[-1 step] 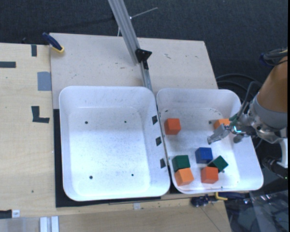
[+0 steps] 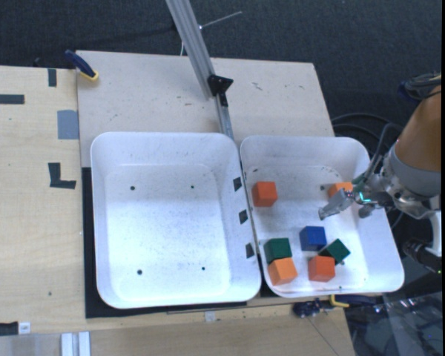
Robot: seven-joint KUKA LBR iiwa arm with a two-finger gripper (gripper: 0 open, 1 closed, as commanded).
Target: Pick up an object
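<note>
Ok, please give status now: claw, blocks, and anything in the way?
Claw low in right bin, by small orange piece; grasp unclear. Orange block apart, left. Blue block and others clustered below the claw.

Robotics lab: bench point(image 2: 282, 95), white bins point(image 2: 163, 143)

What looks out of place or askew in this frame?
Little. The blocks all sit inside the right bin, though the dark green block is tilted against a red-orange block. The claw hovers near an orange block.

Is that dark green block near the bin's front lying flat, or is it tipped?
Tipped, it seems: the dark green block shows as a diamond, leaning beside the orange block.
</note>
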